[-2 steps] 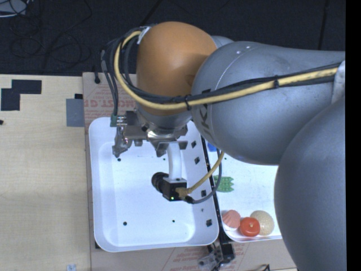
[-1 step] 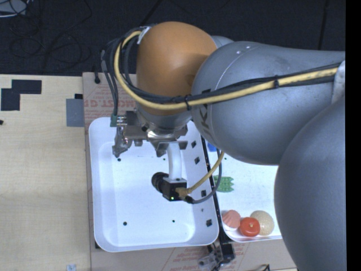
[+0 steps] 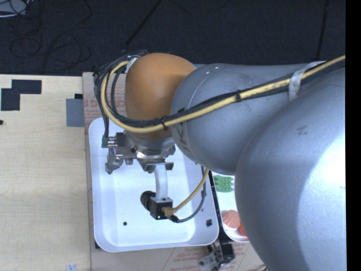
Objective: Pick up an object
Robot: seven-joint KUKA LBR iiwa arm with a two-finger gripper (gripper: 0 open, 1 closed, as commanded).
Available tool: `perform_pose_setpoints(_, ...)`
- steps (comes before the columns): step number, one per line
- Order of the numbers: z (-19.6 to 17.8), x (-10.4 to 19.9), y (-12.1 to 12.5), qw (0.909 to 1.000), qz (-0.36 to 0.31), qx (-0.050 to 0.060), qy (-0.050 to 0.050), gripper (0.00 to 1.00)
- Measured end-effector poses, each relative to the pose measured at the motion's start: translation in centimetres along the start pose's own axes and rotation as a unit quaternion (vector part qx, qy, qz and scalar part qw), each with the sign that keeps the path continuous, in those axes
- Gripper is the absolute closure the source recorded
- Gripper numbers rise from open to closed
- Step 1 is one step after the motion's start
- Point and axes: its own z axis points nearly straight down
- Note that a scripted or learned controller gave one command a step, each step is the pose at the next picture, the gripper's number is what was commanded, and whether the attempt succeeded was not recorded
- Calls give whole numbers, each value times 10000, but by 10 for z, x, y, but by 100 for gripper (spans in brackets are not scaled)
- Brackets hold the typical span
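Note:
My gripper (image 3: pixel 138 158) hangs low over the back half of the left white bin (image 3: pixel 100 208), under the orange wrist band. I see nothing between it and the bin floor. The arm hides most of the right bin (image 3: pixel 225 203). In the visible strip of that bin lie a green object (image 3: pixel 224 183) and, nearer the front, an orange and white object (image 3: pixel 233 222), both to the right of the gripper and partly covered by the arm.
A pale wooden bench top (image 3: pixel 39 179) with dark grey and black patches (image 3: pixel 74 111) spreads to the left of the bins. Dark cloth with loose cables (image 3: pixel 34 16) lies behind. The grey arm fills the right side.

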Motion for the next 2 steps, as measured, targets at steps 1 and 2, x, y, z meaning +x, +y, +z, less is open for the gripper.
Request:
perform_pose_setpoints(1, 127, -1, 41, 10000, 12, -7, -1, 0)
perform_pose_setpoints(2, 137, -51, 73, 10000, 27, -36, 1, 0)
